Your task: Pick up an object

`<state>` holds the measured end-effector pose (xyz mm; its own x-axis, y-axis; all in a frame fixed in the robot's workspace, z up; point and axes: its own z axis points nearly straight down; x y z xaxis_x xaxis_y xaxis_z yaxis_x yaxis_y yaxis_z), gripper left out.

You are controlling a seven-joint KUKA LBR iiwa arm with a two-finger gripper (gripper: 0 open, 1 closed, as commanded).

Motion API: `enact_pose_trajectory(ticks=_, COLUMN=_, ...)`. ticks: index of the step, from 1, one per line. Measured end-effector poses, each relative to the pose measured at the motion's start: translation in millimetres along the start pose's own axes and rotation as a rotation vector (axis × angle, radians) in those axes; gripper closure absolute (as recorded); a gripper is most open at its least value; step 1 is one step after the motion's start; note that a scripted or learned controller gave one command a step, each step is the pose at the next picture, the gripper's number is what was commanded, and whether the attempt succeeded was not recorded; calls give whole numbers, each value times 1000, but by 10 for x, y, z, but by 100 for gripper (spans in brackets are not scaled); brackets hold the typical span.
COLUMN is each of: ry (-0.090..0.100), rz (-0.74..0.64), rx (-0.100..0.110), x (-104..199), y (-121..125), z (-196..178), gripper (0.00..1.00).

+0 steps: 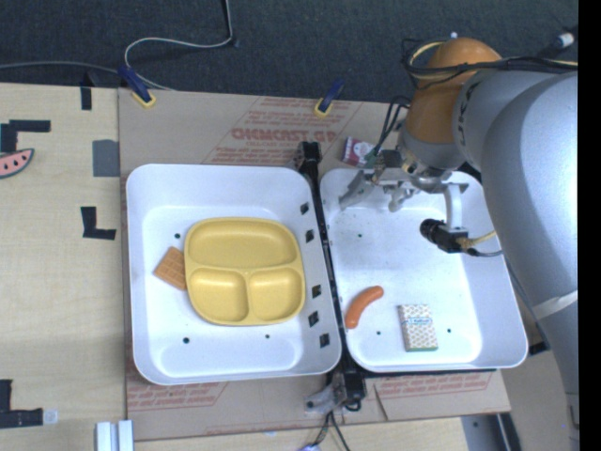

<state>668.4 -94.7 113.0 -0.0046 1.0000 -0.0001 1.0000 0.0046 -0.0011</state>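
Camera view: left bin (150,346) holds yellow tray (246,271); right bin (488,336) sausage (363,305), box (417,327); pincer (376,191) open

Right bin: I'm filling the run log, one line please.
pincer over right bin far edge | sausage, card box lying loose | yellow tray in left bin

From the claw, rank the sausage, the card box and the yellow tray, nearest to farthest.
From the claw, at the right bin's far end:
1. Sausage, right bin, near its left wall.
2. Card box, right bin, near edge.
3. Yellow tray, left bin.
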Motion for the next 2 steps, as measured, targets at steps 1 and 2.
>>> enact_pose_trajectory(ticks=1, ry=-2, rz=3, rx=-1, x=-2, y=1, z=279, gripper=0)
enact_pose_trajectory(ticks=2, ry=-2, rz=1, rx=-2, x=2, y=4, z=179, gripper=100)
